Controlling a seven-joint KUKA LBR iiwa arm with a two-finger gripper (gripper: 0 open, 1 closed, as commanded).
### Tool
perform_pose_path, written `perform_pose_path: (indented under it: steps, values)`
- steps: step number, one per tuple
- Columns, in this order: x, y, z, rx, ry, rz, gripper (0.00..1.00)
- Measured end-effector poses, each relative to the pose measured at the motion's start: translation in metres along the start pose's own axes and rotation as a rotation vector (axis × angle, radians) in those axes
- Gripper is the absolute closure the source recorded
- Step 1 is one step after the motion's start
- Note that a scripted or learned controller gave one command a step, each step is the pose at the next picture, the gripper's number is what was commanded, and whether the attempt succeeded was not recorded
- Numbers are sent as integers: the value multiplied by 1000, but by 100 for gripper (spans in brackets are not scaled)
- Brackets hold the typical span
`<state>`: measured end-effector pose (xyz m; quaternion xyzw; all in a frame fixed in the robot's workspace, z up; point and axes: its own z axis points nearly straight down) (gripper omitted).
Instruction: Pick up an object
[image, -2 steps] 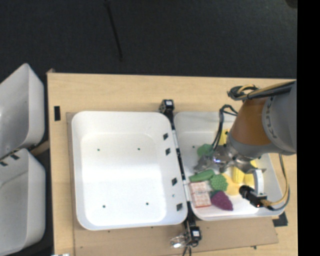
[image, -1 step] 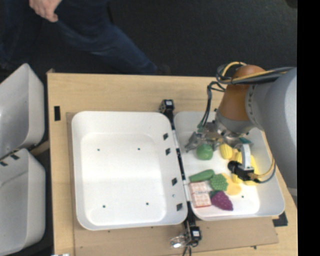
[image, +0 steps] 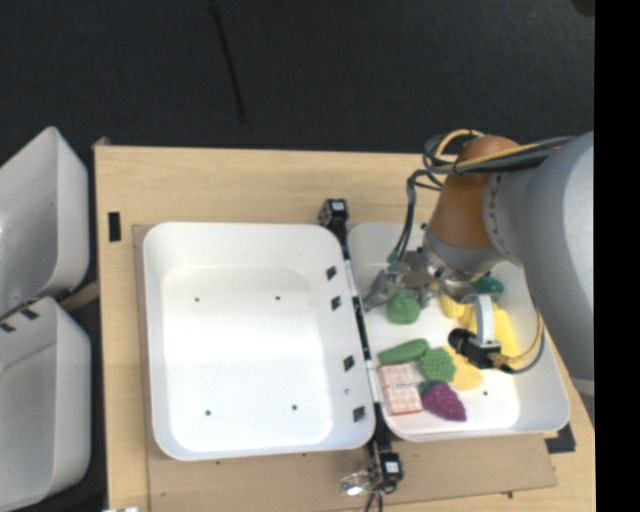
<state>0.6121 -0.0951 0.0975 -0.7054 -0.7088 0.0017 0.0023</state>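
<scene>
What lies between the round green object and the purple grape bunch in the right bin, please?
In the camera view, a long green piece and a bumpy green piece lie between the round green object and purple grapes.

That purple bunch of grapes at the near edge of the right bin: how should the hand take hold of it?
Probably from straight above, fingers closing across the narrow middle of the purple grapes. The bunch lies flat and slanted, with the card close on one side and a yellow piece on the other, so a sideways approach looks blocked.
</scene>
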Motion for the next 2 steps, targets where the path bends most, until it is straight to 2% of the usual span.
perform_pose_path:
  steps: [1, 2]
  values:
    - [0, 0, -7, 3, 2, 1, 100]
    - [50, 61, -108, -15, -1, -5, 100]
